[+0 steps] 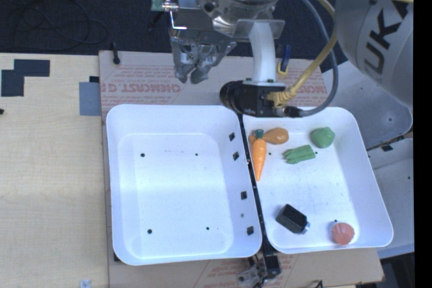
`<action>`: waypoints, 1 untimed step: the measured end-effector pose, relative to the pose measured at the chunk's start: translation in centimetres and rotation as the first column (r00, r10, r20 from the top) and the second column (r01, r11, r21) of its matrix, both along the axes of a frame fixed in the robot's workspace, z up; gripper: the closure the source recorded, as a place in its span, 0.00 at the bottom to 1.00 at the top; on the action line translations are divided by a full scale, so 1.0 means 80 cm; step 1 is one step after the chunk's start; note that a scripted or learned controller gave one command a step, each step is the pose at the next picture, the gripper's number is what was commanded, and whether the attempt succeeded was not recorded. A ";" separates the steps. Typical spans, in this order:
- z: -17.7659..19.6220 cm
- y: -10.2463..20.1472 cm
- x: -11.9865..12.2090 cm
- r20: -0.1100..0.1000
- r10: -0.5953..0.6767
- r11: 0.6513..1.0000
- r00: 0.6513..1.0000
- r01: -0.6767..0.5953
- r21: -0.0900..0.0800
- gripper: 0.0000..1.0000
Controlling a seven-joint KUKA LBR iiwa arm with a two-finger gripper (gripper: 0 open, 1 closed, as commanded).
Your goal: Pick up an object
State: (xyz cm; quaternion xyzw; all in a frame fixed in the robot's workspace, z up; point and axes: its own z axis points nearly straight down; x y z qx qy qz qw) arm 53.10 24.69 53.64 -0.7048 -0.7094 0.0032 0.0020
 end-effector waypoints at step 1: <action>0.001 -0.003 0.002 0.002 -0.003 1.000 1.000 0.003 0.000 0.00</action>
